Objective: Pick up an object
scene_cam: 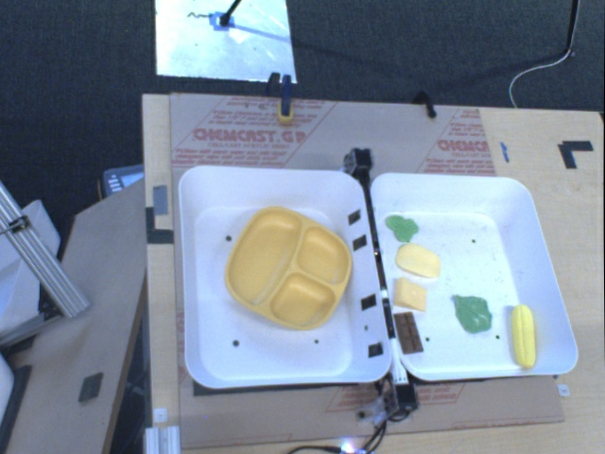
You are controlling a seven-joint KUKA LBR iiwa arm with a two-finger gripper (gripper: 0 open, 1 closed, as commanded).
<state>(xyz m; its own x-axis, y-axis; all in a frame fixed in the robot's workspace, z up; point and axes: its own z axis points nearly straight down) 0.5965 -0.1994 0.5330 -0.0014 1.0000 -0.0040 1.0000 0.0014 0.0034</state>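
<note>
In the right bin lie several small items. A green leafy piece sits near the bin's upper left, with a pale yellow rounded piece just below it. Under that lies a yellow cheese-like wedge, and a brown chocolate bar rests by the bin's lower left wall. A second green leafy piece lies toward the lower right, next to a yellow corn cob by the right wall.
The left bin holds a yellow three-compartment plate. A black divider with clips runs between the bins. Both bins rest on a brown board. A metal stand sits off the bench at left.
</note>
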